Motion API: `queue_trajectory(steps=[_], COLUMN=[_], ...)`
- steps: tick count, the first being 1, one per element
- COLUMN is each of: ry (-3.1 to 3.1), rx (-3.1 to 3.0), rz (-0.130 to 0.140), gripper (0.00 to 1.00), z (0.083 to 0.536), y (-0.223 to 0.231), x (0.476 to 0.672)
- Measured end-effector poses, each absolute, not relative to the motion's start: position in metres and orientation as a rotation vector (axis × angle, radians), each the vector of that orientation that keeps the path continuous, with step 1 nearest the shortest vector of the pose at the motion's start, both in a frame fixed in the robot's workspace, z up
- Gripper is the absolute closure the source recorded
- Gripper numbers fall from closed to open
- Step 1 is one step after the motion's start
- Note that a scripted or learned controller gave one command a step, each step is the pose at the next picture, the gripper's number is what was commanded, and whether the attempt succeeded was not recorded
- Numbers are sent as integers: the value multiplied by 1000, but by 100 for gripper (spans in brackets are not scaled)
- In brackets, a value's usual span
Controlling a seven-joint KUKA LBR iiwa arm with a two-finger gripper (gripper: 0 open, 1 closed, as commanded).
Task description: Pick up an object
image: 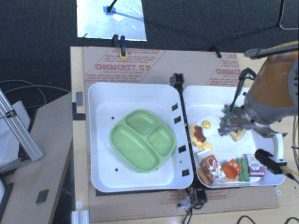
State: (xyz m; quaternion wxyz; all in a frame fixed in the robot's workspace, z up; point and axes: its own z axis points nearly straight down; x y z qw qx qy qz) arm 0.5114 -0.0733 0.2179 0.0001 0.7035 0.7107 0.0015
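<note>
Camera view: arm (275, 85) reaches in from right of frame, gripper (230, 126) low over right bin (219, 97), mid-right of frame.
Gripper dark, seen from above; can't tell if open or closed, or if it has anything. Pale item (239, 134) just beside it, partly hidden. Fried egg toy (206, 124) to its left, red piece (199, 134) and yellow pieces (204, 146) below that. Small carton (211, 167), orange piece (231, 169), green piece (244, 167), pink packet (254, 166) along bin's lower edge. Green divided plate (142, 140) centred in left bin (105, 99).

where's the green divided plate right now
The green divided plate lies flat in the middle of the left white bin, on the camera view's left. The toy food and the gripper are over in the right bin.
</note>
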Motion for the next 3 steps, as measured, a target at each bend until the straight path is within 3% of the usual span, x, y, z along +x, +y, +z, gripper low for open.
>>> queue_trajectory(steps=[2, 3], ry=[2233, 2233], rx=[2211, 2209], rz=[3, 6], gripper=[100, 100], z=[213, 235], y=[25, 77], x=[513, 503])
